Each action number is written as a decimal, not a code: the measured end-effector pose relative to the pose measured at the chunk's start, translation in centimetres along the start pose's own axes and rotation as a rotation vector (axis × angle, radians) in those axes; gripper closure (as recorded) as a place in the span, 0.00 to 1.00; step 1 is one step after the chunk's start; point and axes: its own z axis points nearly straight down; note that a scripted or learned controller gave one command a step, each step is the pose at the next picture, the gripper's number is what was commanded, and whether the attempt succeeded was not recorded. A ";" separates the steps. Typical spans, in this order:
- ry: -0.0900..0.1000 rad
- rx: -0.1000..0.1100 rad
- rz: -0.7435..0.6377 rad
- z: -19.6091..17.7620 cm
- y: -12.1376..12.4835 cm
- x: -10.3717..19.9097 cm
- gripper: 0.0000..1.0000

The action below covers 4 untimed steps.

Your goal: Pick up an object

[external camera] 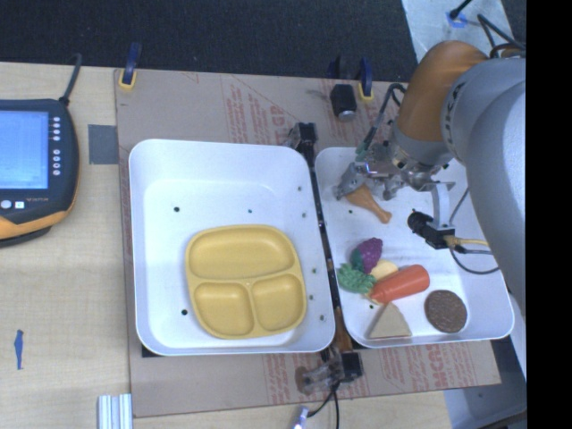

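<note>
**Camera view — gripper low in the right bin**

I see the gripper at the right bin's far end, fingers narrowly parted beside a tan drumstick — nothing between them. Carrot, grapes, cookie lie nearer.

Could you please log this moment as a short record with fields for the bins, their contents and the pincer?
left bin: holds a yellow divided tray
right bin: holds toy foods
toy foods: carrot, brown round cookie, wedge-shaped slice, purple piece, green piece, tan drumstick-like piece
pincer: low over the right bin's far end, by the tan piece; grip state unclear
bench extras: handheld control pendant at the left
</note>
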 end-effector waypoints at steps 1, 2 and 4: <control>0.000 0.000 -0.002 0.1 -10.7 0.2 0.00; 0.000 0.000 -0.002 0.1 -11.8 -0.3 0.00; 0.001 0.001 -0.002 0.1 -13.2 -0.7 0.00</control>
